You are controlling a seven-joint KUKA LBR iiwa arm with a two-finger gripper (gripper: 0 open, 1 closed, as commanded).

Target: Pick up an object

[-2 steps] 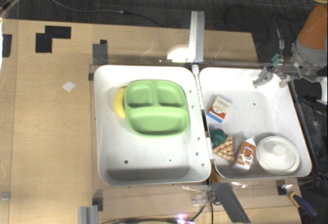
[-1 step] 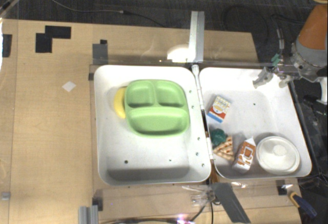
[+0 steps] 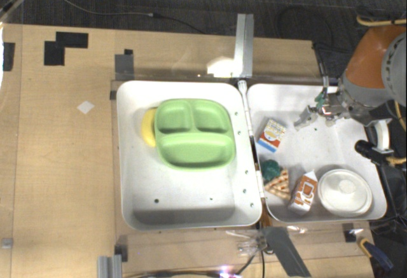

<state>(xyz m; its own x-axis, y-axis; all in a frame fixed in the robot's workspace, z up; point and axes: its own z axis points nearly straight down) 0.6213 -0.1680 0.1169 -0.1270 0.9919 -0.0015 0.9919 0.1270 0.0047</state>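
No single object is marked out as the target; the candidates are spread over two bins. In the right bin (image 3: 356, 137) a small carton with red, white and blue print (image 3: 273, 134) is seen near the divider, lying tilted. Lower down, a dark green item (image 3: 271, 169) is set just beside a tan crumbly-looking piece (image 3: 278, 185); the two are touching or nearly so, and what they are is hard to make out. An orange-brown carton (image 3: 304, 193) is lying tilted next to them, its print too small to read. A white round bowl or lid (image 3: 344, 191) is placed in the lower right corner of that bin, close against the carton; which of the two it is cannot be told. In the left bin (image 3: 137, 162) a green divided tray (image 3: 193, 132) is laid with three compartments, and a yellow object (image 3: 148, 128) is mostly hidden under its left edge, so its shape is not clear. The gripper (image 3: 311, 115) is held over the upper part of the right bin, well apart from the small carton; thin metal fingers are seen pointing left and appear spread, with nothing between them, though the detail is small and blurred. The grey arm with its orange band (image 3: 369, 57) is cut off at the right edge. The bins are resting on a wooden bench (image 3: 57, 156).
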